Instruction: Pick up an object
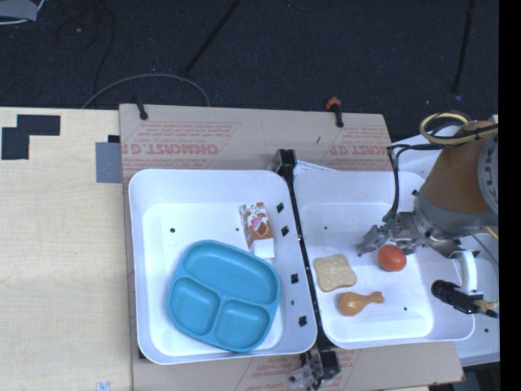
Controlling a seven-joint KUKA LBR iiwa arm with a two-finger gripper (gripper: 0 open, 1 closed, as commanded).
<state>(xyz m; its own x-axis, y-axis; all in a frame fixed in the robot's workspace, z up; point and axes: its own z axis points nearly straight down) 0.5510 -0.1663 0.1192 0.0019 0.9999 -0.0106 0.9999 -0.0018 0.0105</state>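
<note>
In the right-hand bin, the gripper, fingers seemingly parted and empty, hangs just left of the red tomato.

Grey arm with broad orange band, black cable looping alongside, grey metal gripper with thin fingers
</note>
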